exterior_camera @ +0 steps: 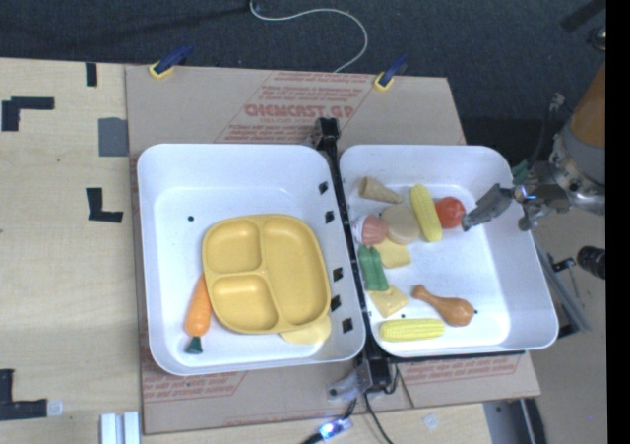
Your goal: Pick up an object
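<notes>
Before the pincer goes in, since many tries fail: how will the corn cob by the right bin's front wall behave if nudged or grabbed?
The corn cob looks like a rounded cylinder lying on its side, so it may roll. It looks like smooth toy plastic, probably light, stiff and somewhat slippery. The drumstick lies close by and could get bumped.
</notes>
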{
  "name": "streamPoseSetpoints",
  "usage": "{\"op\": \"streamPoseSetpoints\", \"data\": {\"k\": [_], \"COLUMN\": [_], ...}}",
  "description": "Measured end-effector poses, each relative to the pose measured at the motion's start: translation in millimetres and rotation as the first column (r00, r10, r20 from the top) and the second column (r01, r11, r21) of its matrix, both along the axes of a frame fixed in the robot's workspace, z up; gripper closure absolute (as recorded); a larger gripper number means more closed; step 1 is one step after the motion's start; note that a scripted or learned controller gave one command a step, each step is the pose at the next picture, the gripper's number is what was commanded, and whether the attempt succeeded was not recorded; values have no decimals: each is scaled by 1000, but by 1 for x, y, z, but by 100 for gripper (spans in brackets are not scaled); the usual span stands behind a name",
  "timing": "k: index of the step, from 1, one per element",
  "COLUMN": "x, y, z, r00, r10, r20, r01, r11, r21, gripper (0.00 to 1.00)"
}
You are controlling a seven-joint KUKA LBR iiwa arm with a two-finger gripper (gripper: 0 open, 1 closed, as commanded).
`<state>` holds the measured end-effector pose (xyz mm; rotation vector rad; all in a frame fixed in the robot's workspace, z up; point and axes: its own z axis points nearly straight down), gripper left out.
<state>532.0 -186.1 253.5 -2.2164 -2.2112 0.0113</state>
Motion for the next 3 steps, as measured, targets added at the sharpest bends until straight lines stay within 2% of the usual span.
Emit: {"op": "streamPoseSetpoints", "data": {"k": [1, 3], "x": [2, -4], "y": [0, -4], "z": [6, -89], "r00": [1000, 1000], "r10": [3, 3], "r20": [11, 7], "r01": [-3, -3], "r11": [1000, 1000], "r21": [-3, -2], "gripper": [0, 0]}}
